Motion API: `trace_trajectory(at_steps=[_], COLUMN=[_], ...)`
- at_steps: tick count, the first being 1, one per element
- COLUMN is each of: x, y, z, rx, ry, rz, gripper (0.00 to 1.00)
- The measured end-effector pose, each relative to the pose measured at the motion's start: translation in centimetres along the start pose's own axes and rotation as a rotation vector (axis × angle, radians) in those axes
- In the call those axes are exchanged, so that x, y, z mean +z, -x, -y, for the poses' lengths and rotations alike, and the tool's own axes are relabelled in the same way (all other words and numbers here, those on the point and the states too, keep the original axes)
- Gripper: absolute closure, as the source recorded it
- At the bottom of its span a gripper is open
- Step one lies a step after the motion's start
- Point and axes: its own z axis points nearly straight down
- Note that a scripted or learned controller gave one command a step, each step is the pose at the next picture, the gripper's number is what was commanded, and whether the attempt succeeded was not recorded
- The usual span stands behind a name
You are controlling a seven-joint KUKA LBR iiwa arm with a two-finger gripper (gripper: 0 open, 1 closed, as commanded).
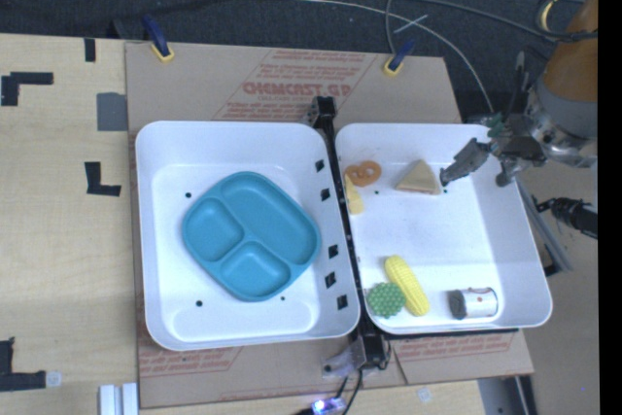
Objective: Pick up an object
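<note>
Okay, arm: I reach in from the right, wrist over the right bin [525, 238] rim's upper corner.
My gripper [481, 165]: fingers spread, nothing between them.
Nearest thing: tan wedge [418, 178], just left of my dark fingertip.
Others: pretzel [364, 173], corn [405, 285], green ball [385, 299], can [474, 303].
Left bin [155, 238]: blue tray [251, 234].

The scene was viewed by one fixed camera set above the bench [58, 209], looking down at a slant. Both white bins [155, 238] were taken in whole, side by side, at a middling distance. A dark floor strip was seen along the top, and the arm [569, 83] was caught at the right.
</note>
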Motion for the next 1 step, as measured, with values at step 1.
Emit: trace_trajectory(at_steps=[1], x=[-0.56], y=[-0.03], z=[-0.2], rx=[-0.003], ry=[0.01], rz=[0.002], gripper=[0.0])
